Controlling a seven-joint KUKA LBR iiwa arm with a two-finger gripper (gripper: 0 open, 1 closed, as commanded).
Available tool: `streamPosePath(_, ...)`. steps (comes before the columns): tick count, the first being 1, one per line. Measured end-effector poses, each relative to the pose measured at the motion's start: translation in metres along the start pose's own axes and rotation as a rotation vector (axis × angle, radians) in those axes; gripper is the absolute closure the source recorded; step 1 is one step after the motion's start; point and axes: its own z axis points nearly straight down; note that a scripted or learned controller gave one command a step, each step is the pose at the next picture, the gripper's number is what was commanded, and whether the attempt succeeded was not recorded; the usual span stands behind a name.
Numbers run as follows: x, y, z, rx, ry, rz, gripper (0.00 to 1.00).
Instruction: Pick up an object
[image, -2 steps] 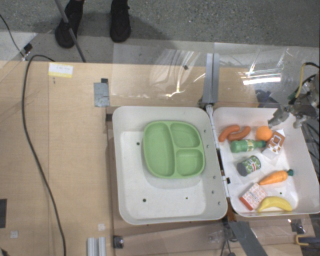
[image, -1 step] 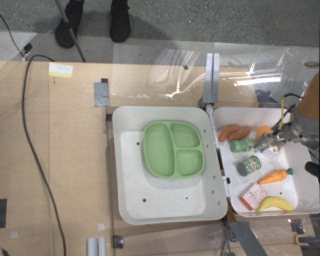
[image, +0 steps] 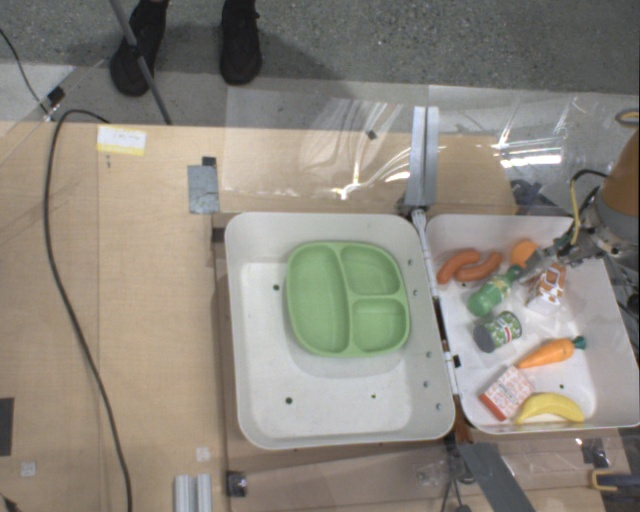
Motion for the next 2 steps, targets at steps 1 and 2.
streamPosePath(1, -0.005, 0.004, -0.017, -0.015, -0.015, 0.0, 1.0)
streamPosePath(2, 0.043, 0.063, -0.071, 0.014, 0.018, -0.181, 1.0)
